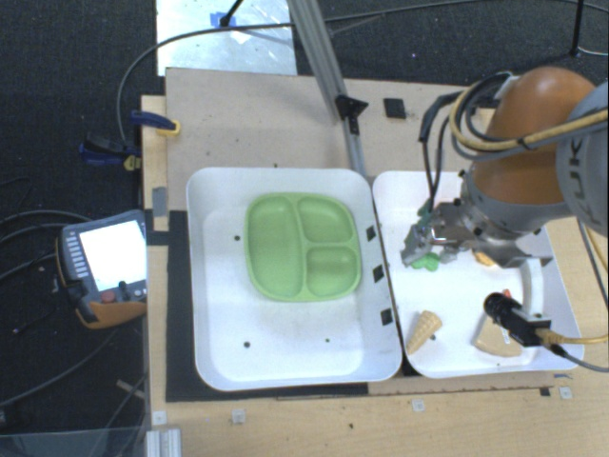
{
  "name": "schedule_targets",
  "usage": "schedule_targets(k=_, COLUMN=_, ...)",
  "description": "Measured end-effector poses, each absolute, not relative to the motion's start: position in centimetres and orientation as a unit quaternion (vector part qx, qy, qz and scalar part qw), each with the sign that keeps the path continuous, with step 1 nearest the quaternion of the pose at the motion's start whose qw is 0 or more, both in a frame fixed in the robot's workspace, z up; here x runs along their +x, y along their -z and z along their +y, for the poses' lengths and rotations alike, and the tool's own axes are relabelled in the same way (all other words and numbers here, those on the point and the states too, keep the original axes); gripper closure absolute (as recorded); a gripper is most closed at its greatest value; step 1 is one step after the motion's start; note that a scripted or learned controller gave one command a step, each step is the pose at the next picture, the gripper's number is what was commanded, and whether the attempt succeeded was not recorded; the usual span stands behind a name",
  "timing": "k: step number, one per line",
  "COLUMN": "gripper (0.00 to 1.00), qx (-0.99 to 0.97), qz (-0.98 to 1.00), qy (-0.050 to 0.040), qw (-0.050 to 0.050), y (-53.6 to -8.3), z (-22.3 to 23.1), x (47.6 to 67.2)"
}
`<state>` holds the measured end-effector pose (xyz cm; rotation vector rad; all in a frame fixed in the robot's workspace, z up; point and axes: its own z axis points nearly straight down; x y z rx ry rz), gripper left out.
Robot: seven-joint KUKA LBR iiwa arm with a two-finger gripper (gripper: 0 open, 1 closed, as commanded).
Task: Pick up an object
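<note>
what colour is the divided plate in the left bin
Light green; the divided plate shows best in the camera view.

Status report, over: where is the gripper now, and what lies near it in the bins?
Gripper low in right bin, over small green object; grasp not confirmed. Ice cream cone and tan wedge lie apart nearby. Green divided plate in left bin.
</note>
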<state>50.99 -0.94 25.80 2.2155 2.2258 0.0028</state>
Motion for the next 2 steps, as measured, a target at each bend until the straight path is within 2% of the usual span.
schedule_targets(k=1, gripper=1.00, qx=0.705, qz=0.709, qy=-0.0010, qw=0.000, y=-25.9, z=4.2, x=52.9)
schedule_targets(k=2, gripper=1.00, qx=0.705, qz=0.709, qy=-0.0010, qw=0.001, y=-23.9, z=8.9, x=54.3)
